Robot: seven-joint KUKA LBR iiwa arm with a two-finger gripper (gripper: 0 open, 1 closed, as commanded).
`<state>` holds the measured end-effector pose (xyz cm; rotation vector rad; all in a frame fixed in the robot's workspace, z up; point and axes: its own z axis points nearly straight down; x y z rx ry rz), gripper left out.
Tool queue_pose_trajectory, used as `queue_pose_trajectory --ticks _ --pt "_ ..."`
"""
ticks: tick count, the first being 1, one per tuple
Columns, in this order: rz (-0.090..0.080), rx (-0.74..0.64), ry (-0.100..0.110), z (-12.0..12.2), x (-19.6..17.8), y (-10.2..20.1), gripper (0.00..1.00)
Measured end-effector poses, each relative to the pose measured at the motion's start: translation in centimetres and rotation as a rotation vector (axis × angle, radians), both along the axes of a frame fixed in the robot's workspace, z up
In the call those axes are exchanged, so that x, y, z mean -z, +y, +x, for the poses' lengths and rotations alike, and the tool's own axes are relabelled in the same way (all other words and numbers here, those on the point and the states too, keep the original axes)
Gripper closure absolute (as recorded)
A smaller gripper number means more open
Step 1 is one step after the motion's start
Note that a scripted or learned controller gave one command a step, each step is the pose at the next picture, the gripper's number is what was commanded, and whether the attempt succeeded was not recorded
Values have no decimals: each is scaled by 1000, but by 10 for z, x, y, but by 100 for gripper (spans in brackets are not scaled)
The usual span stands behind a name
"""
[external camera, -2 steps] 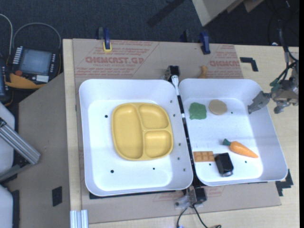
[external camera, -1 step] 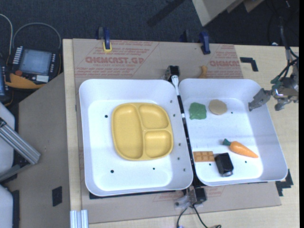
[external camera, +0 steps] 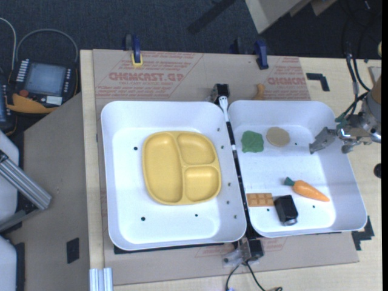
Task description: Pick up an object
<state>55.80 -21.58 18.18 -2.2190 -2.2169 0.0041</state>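
I see even, bright overhead light. The white bins (external camera: 121,162) glare slightly and cast soft shadows. The dark floor (external camera: 91,11) stays dim. Focus is fair, and fine detail looks grainy.

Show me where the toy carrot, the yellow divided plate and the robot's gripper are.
toy carrot (external camera: 310,190): camera view, middle of its orange body.
yellow divided plate (external camera: 163,165): camera view, floor of its large compartment.
gripper (external camera: 319,141): camera view, at its fingertips.
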Motion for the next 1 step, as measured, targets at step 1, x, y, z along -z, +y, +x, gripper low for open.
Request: queue_pose_trajectory --ticks 1 --pt "0 -1 0 2 44 0 0"
